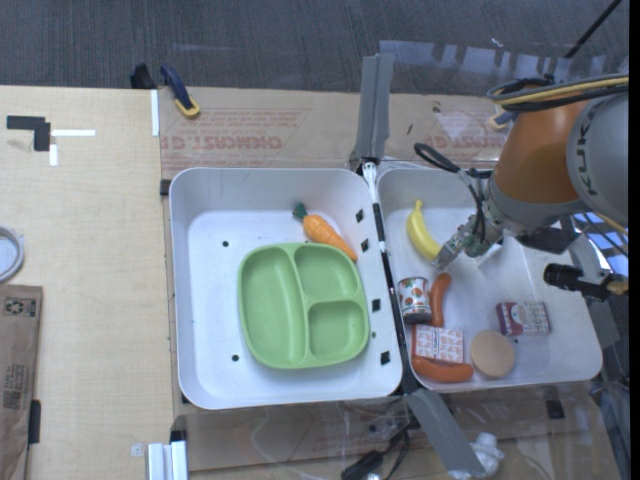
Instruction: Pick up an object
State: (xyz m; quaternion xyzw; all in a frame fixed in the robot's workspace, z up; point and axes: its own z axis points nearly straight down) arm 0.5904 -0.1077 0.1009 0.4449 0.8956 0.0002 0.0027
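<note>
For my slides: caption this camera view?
Tool hovers beside a banana in the right bin; carrot, green tray left.

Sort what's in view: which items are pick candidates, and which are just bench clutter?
Pick candidates, right bin: banana, small can, two sausages, red-and-white packet, small box, tan disc. Left bin: carrot, green tray.

Clutter: clamp, tape roll.
</note>
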